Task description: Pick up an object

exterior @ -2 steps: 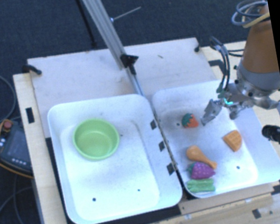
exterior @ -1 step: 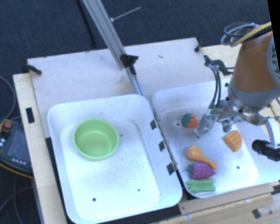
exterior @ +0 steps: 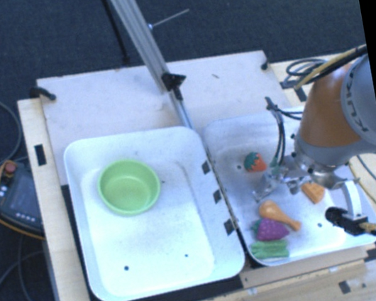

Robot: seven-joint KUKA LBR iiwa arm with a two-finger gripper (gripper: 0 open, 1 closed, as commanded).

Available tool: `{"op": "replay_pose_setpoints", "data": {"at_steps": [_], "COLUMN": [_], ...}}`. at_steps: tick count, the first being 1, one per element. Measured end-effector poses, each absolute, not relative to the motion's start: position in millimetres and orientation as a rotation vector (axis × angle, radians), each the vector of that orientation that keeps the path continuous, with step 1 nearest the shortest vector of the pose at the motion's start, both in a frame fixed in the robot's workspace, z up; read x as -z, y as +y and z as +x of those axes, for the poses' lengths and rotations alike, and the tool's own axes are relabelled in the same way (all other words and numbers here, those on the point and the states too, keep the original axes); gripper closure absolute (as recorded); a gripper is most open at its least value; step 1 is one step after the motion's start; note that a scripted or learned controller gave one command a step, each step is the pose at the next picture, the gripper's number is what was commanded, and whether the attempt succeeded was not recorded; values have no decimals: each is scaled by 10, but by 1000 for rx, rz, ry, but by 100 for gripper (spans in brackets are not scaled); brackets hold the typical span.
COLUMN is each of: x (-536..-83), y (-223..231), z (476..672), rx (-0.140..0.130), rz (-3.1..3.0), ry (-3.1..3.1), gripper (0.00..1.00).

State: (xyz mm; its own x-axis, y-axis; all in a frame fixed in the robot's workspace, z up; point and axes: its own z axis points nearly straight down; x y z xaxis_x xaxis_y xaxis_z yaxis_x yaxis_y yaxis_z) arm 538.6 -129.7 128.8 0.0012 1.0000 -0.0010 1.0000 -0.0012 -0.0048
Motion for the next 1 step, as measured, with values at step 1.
{"op": "replay_pose_setpoints", "data": {"at_steps": [1], "x": [-997], "y": [-1313], "z": [5386], "rx": [-4], "rz": [-2225], "ry": [-2220], "gripper": [0]}}
